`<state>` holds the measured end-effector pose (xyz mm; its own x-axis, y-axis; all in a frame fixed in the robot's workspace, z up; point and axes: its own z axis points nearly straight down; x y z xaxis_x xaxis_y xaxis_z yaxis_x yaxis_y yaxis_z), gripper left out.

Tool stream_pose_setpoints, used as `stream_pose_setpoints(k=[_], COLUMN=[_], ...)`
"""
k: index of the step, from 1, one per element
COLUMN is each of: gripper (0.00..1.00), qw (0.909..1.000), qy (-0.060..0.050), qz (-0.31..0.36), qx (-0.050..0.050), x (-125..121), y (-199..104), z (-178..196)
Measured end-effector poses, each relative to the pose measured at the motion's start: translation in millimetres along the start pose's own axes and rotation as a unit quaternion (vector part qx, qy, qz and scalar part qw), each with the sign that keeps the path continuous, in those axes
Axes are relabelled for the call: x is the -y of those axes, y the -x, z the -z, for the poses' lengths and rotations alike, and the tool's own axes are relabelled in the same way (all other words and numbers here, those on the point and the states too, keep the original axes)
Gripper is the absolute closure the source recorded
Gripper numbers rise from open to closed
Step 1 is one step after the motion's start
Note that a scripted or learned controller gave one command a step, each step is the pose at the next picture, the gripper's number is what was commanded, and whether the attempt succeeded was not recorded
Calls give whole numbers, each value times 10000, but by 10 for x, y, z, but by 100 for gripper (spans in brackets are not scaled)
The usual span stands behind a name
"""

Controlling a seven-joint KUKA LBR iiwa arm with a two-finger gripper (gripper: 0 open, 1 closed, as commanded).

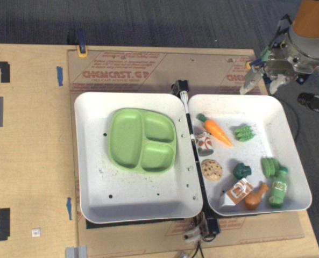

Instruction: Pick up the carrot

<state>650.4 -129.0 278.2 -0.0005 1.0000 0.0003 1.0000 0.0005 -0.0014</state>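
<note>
The carrot (215, 131) is orange with a green top and lies slanted in the right bin (261, 107), near its upper left corner. My gripper (262, 83) hangs above the bench just beyond the right bin's far edge, up and to the right of the carrot. Its two fingers (249, 83) are spread apart with nothing between them. The grey arm with its orange band rises out of the top right corner.
The right bin also holds a green leafy toy (245, 133), a cookie (211, 169), a dark green broccoli (242, 170), a green bottle (278, 187), a drumstick (255, 196) and small cartons (204, 142). The left bin (89, 160) holds a green divided plate (143, 140).
</note>
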Motion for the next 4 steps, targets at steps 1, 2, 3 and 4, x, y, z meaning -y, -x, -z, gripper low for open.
stream_pose_setpoints(k=[1,2,3,4], gripper=[0,0,100,100], qw=[9985,9971,9971,10000], qy=[-2,24,64,14], qz=[546,-764,-763,53], qx=[1,-16,-20,-1], x=[321,554,528,232], y=[-334,-327,-341,-1013], z=[-1667,-1883,-1764,-931])
